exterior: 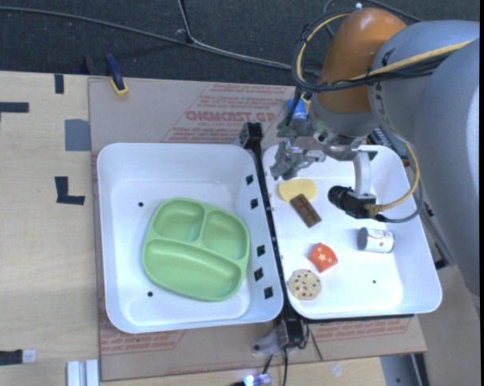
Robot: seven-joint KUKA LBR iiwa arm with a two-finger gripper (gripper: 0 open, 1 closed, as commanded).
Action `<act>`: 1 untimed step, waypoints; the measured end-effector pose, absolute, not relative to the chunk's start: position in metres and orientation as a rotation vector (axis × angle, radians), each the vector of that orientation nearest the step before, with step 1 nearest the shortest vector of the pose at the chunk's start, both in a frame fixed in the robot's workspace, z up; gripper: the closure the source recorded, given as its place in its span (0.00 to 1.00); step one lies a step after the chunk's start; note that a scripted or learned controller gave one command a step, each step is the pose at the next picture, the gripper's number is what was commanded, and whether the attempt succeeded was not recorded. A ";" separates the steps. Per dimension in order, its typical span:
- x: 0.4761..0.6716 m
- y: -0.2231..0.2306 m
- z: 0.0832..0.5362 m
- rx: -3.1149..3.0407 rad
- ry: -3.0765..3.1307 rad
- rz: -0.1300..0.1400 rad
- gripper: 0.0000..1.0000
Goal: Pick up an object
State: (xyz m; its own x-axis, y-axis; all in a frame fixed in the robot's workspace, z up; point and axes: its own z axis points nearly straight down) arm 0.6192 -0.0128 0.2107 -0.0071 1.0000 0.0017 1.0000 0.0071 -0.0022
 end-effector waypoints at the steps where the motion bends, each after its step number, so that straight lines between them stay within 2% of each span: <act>1: 0.593 0.039 0.217 -2.212 -2.226 0.002 1.00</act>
